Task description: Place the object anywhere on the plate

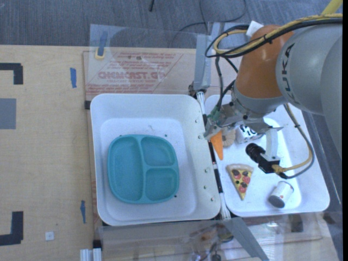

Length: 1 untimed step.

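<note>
The teal three-compartment plastic plate (143, 169) lies inside the left shallow white bin (109, 110). Right of the plate, beyond the divider, the right shallow white bin (315, 194) holds the remaining items. The orange carrot-shaped toy (217, 144) lies nearest the plate. The triangular toy pizza slice (240, 180) lies right of the plate, in front of the carrot. The small white cylindrical cup (279, 193) lies farther right.

Robotics lab test bench. Evidence: light plywood benchtop (43, 162) marked with black tape squares (12, 74) and blue tape strips (73, 77), over grey carpet (65, 4). Loose black cables (220, 1) trail behind two shallow white plastic bins (147, 105) and a large grey industrial arm with orange band (261, 64).
</note>
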{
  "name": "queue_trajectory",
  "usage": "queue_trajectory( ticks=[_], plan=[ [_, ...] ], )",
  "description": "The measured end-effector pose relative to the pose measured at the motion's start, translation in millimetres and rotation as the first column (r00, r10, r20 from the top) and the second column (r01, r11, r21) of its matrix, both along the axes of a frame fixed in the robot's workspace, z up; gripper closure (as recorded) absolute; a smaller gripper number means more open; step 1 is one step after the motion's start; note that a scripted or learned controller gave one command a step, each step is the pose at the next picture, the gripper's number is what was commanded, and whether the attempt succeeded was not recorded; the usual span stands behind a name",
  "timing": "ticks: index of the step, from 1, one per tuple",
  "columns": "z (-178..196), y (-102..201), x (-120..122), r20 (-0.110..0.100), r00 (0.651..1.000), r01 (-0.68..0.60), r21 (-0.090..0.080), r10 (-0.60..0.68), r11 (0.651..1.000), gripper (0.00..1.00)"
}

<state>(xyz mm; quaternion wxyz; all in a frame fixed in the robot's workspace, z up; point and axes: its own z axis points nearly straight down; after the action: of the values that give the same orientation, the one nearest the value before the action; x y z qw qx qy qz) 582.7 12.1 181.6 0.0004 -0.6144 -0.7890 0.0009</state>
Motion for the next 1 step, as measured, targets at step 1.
queue_trajectory(
  ticks=[1],
  plan=[
    [-17.2,100.5,-33.8,-0.005,0.997,-0.072,0.0,0.072,0.997,1.0]
  ],
)
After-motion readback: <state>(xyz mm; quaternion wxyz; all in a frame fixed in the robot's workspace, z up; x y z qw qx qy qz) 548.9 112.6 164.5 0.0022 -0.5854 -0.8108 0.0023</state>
